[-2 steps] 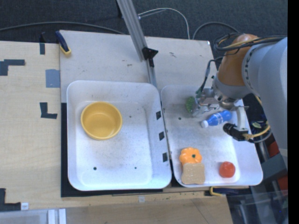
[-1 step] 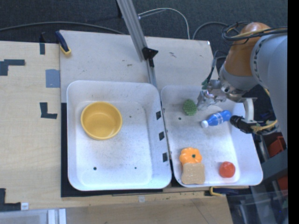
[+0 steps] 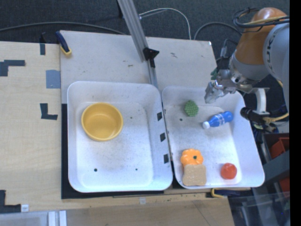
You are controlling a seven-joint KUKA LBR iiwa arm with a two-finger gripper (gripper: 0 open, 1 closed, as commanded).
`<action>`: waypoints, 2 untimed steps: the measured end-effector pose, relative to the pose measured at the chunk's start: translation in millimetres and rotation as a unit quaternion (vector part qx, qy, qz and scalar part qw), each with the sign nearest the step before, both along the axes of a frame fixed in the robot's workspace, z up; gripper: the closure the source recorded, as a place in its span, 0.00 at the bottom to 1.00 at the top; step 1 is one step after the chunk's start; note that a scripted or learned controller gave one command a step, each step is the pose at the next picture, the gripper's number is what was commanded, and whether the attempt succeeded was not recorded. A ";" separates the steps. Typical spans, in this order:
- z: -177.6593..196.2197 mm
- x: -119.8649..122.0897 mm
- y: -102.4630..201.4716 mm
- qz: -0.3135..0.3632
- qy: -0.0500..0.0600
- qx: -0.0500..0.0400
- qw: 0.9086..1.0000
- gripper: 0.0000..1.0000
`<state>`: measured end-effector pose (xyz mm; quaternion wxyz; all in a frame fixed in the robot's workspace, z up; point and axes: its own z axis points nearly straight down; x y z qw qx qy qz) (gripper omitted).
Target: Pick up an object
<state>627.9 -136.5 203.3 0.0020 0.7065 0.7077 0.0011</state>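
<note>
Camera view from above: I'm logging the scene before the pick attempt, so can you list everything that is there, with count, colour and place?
Bowl: one, yellow, left bin, its left half.
Green object: one, green, round and bumpy, right bin, upper part.
Bottle: one, blue with a white cap, lying on its side, right bin, upper right.
Orange object: one, orange, right bin, lower middle, touching the tan block below it.
Tan block: one, tan, right bin, bottom edge.
Red object: one, red, round, right bin, lower right.
Left bin: one, white.
Right bin: one, white.
Clamp: one, blue and yellow, bench top left.
Gripper: one, grey, above the right bin's upper right, holding nothing visible.
</note>
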 end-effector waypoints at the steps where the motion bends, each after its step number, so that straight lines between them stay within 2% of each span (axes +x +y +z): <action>1: -1.5 1.4 54.3 0.002 0.003 0.001 1.000 1.00; 2: 5.0 -15.6 114.7 0.003 0.003 0.002 1.000 1.00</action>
